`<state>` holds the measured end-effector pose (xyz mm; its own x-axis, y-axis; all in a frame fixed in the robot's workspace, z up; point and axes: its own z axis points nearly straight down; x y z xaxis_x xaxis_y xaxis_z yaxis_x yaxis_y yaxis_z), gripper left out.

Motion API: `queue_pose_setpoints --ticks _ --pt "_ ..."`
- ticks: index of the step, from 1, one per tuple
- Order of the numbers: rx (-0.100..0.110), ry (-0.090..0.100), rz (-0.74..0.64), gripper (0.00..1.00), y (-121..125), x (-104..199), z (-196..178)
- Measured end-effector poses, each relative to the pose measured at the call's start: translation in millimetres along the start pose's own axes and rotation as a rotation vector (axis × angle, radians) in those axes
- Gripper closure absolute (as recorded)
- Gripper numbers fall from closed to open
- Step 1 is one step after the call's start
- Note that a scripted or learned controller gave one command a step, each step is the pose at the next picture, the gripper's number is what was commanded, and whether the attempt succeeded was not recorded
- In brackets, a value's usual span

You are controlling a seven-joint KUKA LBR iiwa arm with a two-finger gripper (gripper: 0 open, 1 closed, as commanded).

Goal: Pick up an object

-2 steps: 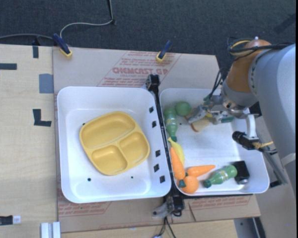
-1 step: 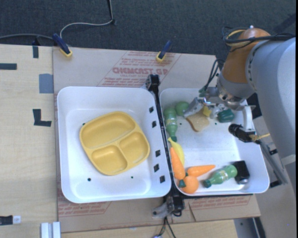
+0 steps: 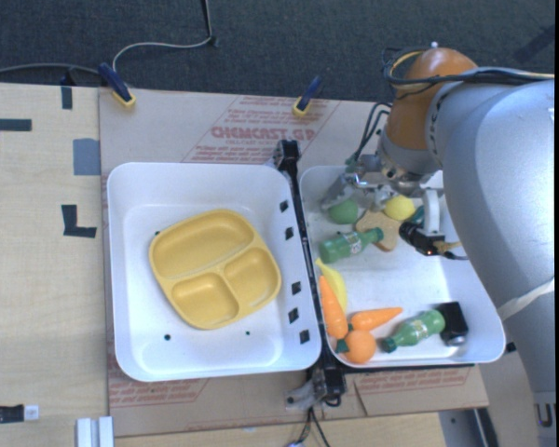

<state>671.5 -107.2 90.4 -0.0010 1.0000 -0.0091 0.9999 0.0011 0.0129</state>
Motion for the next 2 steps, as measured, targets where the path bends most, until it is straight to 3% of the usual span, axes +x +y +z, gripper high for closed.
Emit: queue_pose_setpoints --ticks 1,2 --pt "-0.001 0.000 -0.002 1.00 0.7 1.0 -10.2" --pt "0.012 0.009 -0.002 1.00 -34.4 50.4 -95.2"
